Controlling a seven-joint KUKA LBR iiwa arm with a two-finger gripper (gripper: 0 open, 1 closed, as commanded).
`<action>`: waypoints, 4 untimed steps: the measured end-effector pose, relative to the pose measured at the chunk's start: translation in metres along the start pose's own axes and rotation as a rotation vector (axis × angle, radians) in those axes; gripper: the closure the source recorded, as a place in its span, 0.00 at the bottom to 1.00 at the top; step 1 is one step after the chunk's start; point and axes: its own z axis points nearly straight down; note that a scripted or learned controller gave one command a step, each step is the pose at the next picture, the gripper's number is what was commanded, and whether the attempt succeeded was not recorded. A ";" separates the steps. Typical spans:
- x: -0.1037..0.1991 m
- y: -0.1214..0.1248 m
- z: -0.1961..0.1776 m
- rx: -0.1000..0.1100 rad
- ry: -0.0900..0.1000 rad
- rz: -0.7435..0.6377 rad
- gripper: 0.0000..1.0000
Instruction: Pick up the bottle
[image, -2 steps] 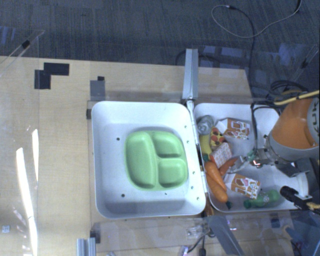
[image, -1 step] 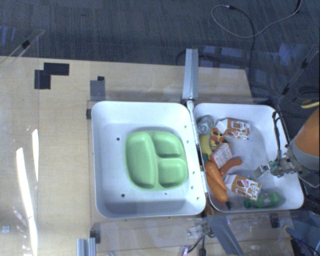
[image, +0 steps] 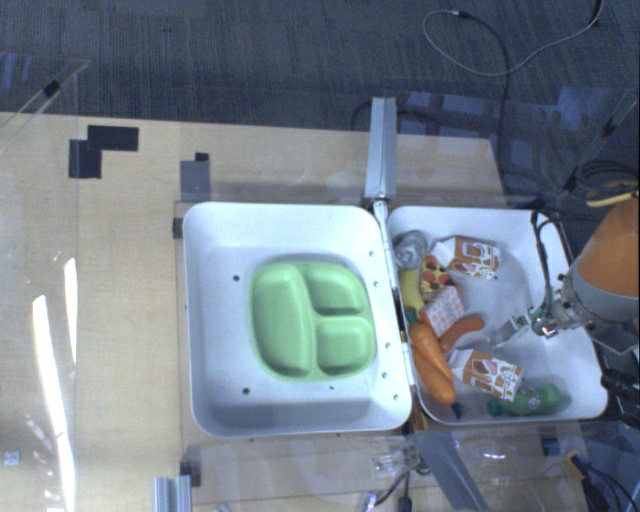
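Note:
The green bottle (image: 527, 401) lies on its side in the near right corner of the right bin (image: 520, 228), just right of a small orange-and-white carton (image: 492, 375). My gripper (image: 522, 326) hangs over the right half of that bin, above and a little behind the bottle, apart from it. The arm with its orange band (image: 610, 262) comes in from the right edge. Nothing shows in the gripper.
The right bin also holds a carrot (image: 432, 362), a sausage (image: 462, 328), a pink packet (image: 446, 304), a banana (image: 409, 290), a grey can (image: 410, 248) and a second carton (image: 472, 258). A green divided plate (image: 310, 318) lies in the left bin (image: 215, 300).

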 end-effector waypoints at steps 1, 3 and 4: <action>0.009 -0.029 -0.001 -0.003 -0.003 -0.030 0.00; 0.009 -0.031 -0.002 0.001 -0.002 0.019 0.00; 0.028 0.048 0.000 -0.004 -0.002 -0.162 0.00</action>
